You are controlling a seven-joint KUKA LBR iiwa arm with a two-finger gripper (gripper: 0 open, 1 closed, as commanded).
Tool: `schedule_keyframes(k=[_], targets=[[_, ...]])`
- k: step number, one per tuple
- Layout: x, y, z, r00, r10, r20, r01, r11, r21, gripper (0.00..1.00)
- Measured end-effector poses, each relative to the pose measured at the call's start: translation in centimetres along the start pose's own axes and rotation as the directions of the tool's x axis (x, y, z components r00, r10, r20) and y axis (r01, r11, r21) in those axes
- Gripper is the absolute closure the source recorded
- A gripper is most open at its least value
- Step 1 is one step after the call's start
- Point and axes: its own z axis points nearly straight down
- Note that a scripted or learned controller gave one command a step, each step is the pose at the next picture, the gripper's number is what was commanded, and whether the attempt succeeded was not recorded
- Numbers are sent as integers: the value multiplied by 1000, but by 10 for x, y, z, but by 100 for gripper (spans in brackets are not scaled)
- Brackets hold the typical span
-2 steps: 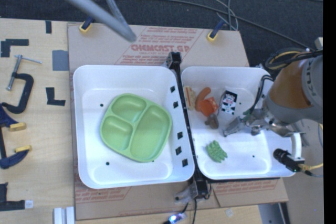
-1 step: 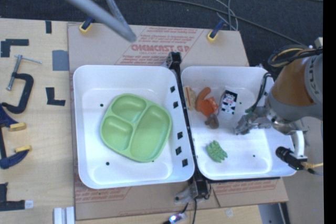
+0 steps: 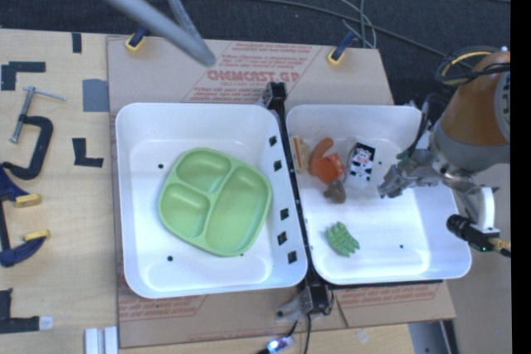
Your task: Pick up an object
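Because the gripper [image 3: 392, 185] hangs low over the right bin [image 3: 431, 254] just beside the black-and-white dotted block [image 3: 361, 161], a descent there could strike the block's edge and knock it toward the orange object [image 3: 326, 167] and the brown lump [image 3: 335, 193] that crowd it. Whether the pincer is spread or pressed together, I cannot tell. Nearer the front of that bin, the green leafy piece [image 3: 342, 239] lies apart, a safer target.
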Motion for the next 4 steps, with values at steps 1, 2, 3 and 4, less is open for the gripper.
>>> schedule_keyframes(k=[1, 2, 3, 4], targets=[[2, 2, -63, 1000, 0, 1, 0, 1000, -1, 100], [6, 3, -127, 1000, 0, 1, 0, 1000, -3, 100], [57, -2, -129, 1000, -3, -2, 3, 1000, 3, 100], [101, -7, -125, 1000, -2, -1, 2, 1000, 4, 100]])
